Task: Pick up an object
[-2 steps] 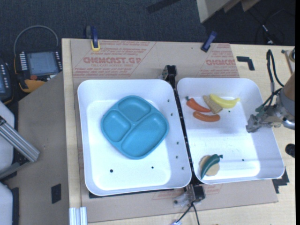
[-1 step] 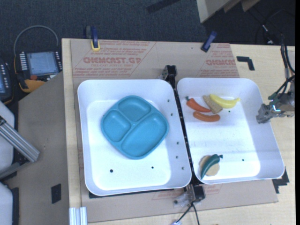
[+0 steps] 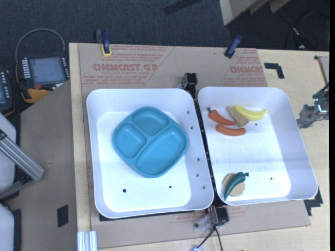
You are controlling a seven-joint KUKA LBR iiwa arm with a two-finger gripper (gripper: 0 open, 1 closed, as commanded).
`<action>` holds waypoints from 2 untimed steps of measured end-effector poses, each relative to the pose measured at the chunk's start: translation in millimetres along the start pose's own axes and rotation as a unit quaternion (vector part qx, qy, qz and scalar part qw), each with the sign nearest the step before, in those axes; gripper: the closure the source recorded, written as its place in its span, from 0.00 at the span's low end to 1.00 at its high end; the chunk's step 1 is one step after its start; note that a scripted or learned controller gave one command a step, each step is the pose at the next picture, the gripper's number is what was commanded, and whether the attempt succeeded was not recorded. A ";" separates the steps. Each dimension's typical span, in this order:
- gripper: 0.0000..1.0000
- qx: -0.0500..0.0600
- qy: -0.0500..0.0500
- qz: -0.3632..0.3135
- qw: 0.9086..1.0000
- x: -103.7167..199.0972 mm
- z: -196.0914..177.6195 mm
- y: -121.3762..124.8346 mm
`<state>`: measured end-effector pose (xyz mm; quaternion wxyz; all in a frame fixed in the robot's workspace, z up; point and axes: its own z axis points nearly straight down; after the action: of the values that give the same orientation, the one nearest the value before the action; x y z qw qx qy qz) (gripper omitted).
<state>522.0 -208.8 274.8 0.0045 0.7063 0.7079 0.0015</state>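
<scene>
The right bin (image 3: 293, 145) holds a yellow banana (image 3: 251, 112) at its far side. A tan piece (image 3: 238, 117) lies against the banana, with two orange carrot-like pieces (image 3: 229, 130) beside it. A green pepper-shaped toy (image 3: 235, 182) rests on a tan round piece near the bin's front wall. My gripper (image 3: 310, 116), a small grey metal part, hangs at the view's right, just outside the right bin's right rim and apart from every object.
The left bin (image 3: 104, 192) bears a blue three-compartment plate (image 3: 151, 141) in its middle. A black bracket (image 3: 189, 80) sits at the far end of the seam between the bins. Cardboard covers the bench around them. Clamps (image 3: 106, 47) stand at the cardboard's far edge.
</scene>
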 end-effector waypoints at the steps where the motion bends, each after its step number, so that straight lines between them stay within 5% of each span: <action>1: 1.00 0.005 0.003 -0.002 1.000 45.4 17.7 21.5; 2: 1.00 0.004 0.002 0.000 1.000 82.6 23.6 38.2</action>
<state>560.2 -126.2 251.2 -0.0001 0.7066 0.7076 0.0003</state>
